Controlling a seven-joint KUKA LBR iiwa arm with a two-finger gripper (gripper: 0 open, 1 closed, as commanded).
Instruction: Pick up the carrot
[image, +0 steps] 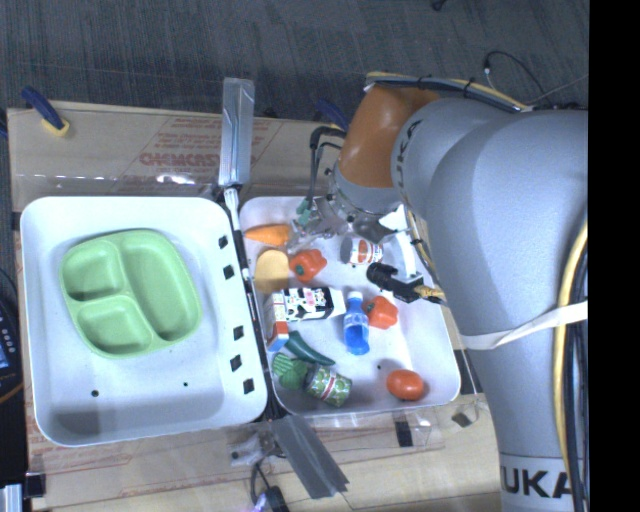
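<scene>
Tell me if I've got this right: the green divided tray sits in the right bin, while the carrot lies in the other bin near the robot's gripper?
Not quite. The camera view shows the green divided tray in the left bin. The carrot lies in the right bin, near the gripper, as you said.

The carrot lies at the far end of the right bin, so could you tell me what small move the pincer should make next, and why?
Probably a short shift toward the divider, then down. The pincer sits at the carrot's right tip rather than over its middle, and an orange-red pepper crowds it just below.
</scene>
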